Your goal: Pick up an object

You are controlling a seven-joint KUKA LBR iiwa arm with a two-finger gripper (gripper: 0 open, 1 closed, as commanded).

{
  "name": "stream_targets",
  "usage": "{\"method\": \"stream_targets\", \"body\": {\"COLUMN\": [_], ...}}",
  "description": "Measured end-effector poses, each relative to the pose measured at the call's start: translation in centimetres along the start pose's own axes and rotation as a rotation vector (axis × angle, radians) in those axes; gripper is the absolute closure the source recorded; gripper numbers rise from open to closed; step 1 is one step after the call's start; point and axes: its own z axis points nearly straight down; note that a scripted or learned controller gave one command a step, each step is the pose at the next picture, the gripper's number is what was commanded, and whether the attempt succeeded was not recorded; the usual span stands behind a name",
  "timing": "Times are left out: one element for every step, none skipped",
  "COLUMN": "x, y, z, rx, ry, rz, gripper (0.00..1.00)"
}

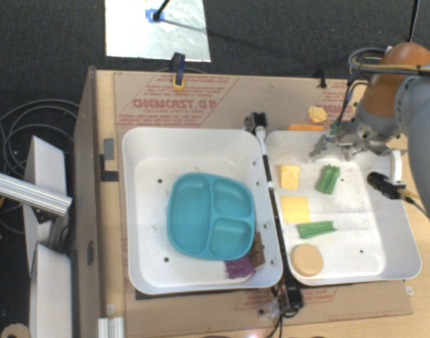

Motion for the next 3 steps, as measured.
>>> {"method": "stream_targets", "body": {"x": [2.4,2.3,11.9], "y": [-4.9,-4.6,-4.7], "z": [0.2,-1.0,-10.5], "rx": [0.014,0.007,0.003], "ry": [0.004,0.003,0.005], "rz": [0.007,0.005,-0.005], "gripper": [0.0,1.0,1.0]}}
